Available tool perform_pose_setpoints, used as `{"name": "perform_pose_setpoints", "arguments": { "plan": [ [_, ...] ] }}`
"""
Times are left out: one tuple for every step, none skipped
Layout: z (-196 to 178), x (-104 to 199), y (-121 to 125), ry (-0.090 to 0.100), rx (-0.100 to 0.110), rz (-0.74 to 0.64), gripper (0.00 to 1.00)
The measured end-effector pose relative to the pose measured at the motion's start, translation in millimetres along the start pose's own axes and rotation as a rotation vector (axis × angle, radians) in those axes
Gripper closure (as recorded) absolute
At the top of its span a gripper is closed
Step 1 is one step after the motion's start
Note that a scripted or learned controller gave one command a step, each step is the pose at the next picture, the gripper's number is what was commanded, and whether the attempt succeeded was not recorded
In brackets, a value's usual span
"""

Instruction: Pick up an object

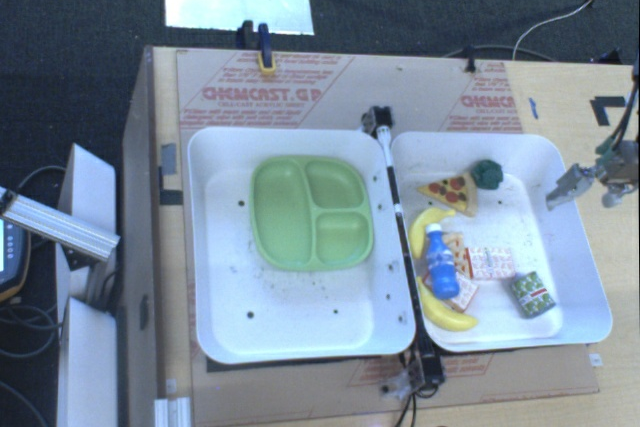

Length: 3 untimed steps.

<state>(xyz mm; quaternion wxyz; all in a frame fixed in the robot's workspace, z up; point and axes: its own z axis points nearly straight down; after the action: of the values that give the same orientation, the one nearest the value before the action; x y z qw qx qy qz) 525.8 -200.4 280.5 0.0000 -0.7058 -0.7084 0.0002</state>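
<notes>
The claw (573, 185) hangs at the right edge of the right bin (575, 300); whether it is open or closed I cannot tell, and nothing shows in its grip. Every candidate lies to its left and lower in the view. Nearest is the small green can (533, 294); farther in, the blue bottle (440, 262) lies lengthwise over the banana (432, 295), beside a pizza slice (449, 190) and a dark green piece (488, 173). The left bin (225, 315) holds a green divided plate (311, 213).
</notes>
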Motion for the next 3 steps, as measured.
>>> {"name": "perform_pose_setpoints", "arguments": {
  "plan": [
    [100,67,68,0.002,0.002,0.000,0.00],
    [160,91,85,0.001,0.002,-0.001,0.00],
    [197,83,43,0.000,0.000,0.002,0.00]
  ]
}}
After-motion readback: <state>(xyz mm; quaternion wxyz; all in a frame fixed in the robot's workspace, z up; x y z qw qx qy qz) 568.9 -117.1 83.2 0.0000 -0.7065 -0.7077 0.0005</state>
